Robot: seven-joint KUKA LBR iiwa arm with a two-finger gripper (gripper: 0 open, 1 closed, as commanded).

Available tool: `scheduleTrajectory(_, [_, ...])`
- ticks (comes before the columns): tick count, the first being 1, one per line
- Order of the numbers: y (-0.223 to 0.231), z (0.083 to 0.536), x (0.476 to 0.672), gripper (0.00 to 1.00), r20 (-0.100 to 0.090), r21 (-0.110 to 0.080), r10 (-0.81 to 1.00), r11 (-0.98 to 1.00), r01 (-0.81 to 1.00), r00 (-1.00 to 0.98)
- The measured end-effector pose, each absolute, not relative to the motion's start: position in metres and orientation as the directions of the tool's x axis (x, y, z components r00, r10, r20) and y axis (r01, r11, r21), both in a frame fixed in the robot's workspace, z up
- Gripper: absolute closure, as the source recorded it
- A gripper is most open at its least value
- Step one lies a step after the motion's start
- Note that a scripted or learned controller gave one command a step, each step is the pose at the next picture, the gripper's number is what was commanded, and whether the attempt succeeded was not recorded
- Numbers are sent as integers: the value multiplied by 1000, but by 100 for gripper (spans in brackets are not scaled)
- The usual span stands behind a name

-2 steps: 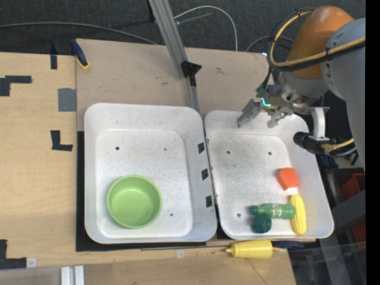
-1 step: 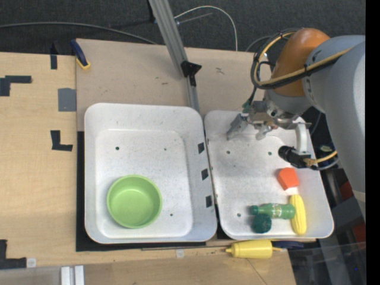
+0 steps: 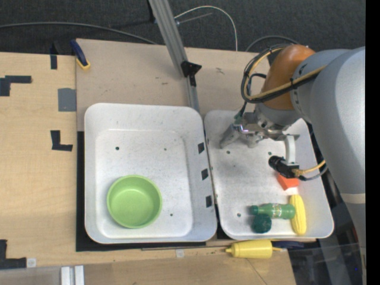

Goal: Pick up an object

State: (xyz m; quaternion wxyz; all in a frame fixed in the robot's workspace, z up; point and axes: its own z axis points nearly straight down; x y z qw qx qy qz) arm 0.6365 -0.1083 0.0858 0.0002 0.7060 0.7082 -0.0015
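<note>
My gripper (image 3: 229, 138) hangs over the far left corner of the right bin (image 3: 237, 177), above bare bin floor, with nothing seen in it. At that bin's near right lie a green bottle (image 3: 270, 212) with a dark green cap and, touching it, a yellow banana-like piece (image 3: 298, 212). A small orange block (image 3: 289, 183) sits just beyond them, by the right wall. A green bowl (image 3: 134, 201) rests in the near left part of the left bin (image 3: 148, 129). All of these lie well away from the gripper.
A yellow mustard bottle (image 3: 252, 249) lies on the bench just outside the right bin's near edge. A slanted metal pole (image 3: 172, 34) rises behind the bins. The grey arm (image 3: 338, 117) covers the right bin's far right side.
</note>
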Motion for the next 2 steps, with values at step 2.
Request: scheduleTrajectory(2, [-103,142,640,100,0,3,1000,2,1000,-2])
